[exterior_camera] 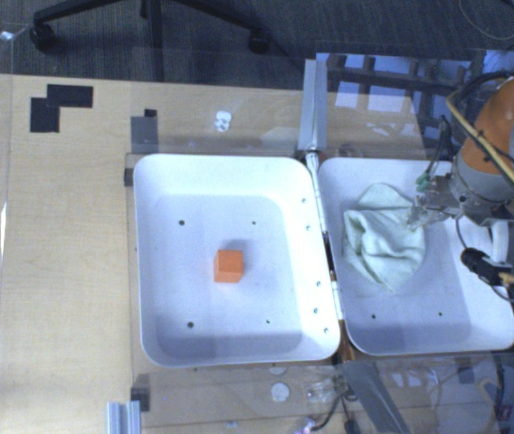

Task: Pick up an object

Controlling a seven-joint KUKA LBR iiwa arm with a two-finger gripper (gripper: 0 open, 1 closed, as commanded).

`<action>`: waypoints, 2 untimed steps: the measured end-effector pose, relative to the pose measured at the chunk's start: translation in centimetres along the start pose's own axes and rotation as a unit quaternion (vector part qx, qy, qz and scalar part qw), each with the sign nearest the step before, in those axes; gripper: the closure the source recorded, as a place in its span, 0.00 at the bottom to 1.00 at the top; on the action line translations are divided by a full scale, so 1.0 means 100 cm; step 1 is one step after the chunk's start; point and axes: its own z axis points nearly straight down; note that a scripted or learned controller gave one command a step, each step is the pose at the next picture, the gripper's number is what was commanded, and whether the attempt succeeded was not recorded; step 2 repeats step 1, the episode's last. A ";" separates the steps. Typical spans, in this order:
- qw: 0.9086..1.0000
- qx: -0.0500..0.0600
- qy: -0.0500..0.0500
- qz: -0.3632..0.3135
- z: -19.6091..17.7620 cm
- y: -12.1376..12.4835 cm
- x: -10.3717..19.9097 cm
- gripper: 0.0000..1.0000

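Bench [58,269], pale wood, bearing two shallow white bins side by side.

Left bin [162,333]: one small orange cube [229,266], resting on the floor near the middle, apart from every wall.

Right bin [474,328]: one crumpled pale cloth [382,240], lying on the floor in the left half, bunched and folded, upper right edge raised toward the gripper.

Arm [501,165], grey with orange band, reaching in from the right above the right bin's upper right part.

Gripper [417,213], set low at the cloth's upper right edge, tips touching or buried in the fabric; clenched or released cannot be told, nor whether cloth sits between the tips.

Dark cables [483,265] looping beside the wrist, over the right bin's right side.

Beyond the bench: black chair base [153,7] on dark carpet.

Black tape patches [58,105] on the bench, upper left.
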 end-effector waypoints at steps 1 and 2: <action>0.994 0.002 0.000 -0.109 -0.099 0.043 0.032 1.00; 0.994 0.002 0.000 -0.109 -0.099 0.043 0.032 1.00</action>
